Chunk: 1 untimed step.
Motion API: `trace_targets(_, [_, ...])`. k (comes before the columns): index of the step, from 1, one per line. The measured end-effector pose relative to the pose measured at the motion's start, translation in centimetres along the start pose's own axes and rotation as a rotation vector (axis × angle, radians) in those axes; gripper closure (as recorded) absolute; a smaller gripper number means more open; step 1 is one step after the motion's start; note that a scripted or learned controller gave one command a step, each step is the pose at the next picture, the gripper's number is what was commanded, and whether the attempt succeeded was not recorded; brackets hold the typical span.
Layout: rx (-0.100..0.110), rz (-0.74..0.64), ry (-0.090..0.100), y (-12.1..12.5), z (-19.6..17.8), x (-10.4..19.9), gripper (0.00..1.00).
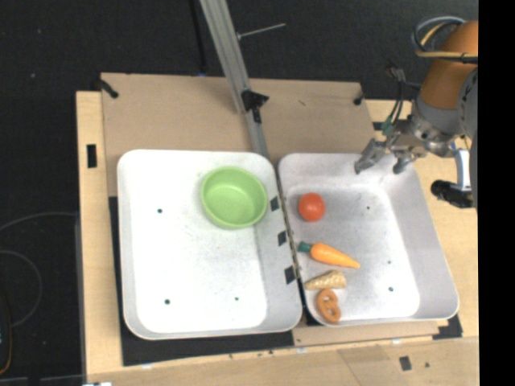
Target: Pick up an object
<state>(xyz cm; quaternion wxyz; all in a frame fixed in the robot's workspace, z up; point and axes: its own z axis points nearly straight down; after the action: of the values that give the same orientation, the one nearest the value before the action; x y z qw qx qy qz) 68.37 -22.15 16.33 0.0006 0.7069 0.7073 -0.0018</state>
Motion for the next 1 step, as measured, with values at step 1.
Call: trace_targets(1, [0.000, -0.007, 0.000, 0.00, 4.12, 0.33, 0.00])
